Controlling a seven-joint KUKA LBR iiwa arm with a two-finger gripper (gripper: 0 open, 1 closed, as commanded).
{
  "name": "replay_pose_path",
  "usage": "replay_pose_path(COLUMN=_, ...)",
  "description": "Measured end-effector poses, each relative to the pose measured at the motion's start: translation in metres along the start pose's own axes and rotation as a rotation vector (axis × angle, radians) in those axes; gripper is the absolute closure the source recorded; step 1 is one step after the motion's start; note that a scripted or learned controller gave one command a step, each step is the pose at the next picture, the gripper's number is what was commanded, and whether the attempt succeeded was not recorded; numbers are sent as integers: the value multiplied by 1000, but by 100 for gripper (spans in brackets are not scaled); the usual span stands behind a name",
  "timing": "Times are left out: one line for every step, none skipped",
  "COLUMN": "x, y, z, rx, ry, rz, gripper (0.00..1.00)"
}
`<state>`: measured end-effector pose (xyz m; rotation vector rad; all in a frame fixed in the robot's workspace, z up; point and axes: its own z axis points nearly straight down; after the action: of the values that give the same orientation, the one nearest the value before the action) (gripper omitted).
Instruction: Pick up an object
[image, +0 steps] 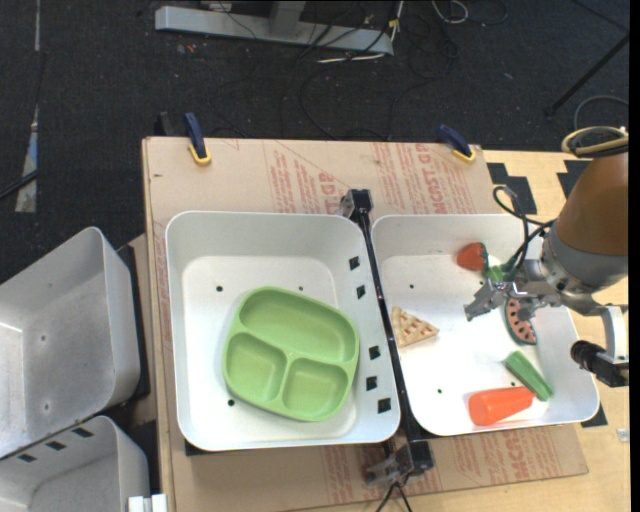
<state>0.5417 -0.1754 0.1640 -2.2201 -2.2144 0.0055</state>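
Observation:
My gripper (487, 298) hangs over the middle of the right bin (440, 240), at the end of the grey arm with its orange band (605, 200). A red strawberry-like piece (472, 256) lies just behind it. A watermelon slice (520, 322) lies just to its right, partly under the wrist. Left of the gripper, near the divider, rests a tan pizza-like wedge (411, 327). A green pickle-shaped piece (528, 374) and an orange carrot (500, 404) lie at the bin's front right. Nothing shows held in the gripper.
The left bin (200, 250) holds a light green three-compartment tray (290, 352). A black divider rail (380, 320) runs between the bins. Grey tubs (60, 320) stand left of the bench, and cables trail by the arm at the right.

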Motion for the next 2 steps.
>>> replay_pose_path(x=-3, y=-1, z=43, rx=-3, ry=-1, rz=-1, gripper=0)
replay_pose_path(x=-3, y=0, z=31, rx=-8, ry=-2, rz=0, gripper=100)
